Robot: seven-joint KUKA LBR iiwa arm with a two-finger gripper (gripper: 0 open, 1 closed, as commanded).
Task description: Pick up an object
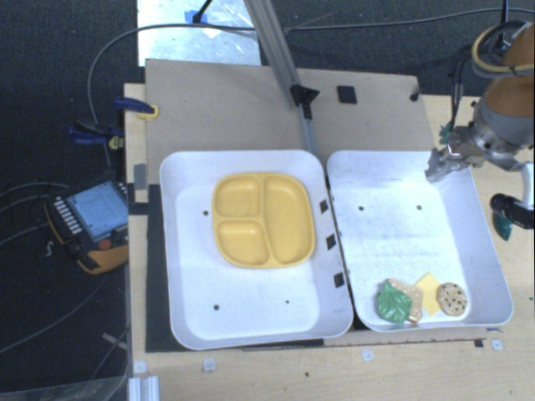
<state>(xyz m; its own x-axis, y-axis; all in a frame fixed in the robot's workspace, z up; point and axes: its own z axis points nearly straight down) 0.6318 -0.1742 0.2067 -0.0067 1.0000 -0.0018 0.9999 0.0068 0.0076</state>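
Observation:
Several small food toys lie in the near right corner of the right bin: a green leafy piece, a tan slice partly under it, a yellow cheese wedge and a round speckled cookie. My gripper hangs over the far right corner of that bin, well away from the toys. Nothing shows between its fingers, and their spread is too small to judge.
A yellow three-compartment plate rests in the left bin. A slanted metal pole crosses behind the bins. Blue clamps and a handheld pendant lie left of the bench.

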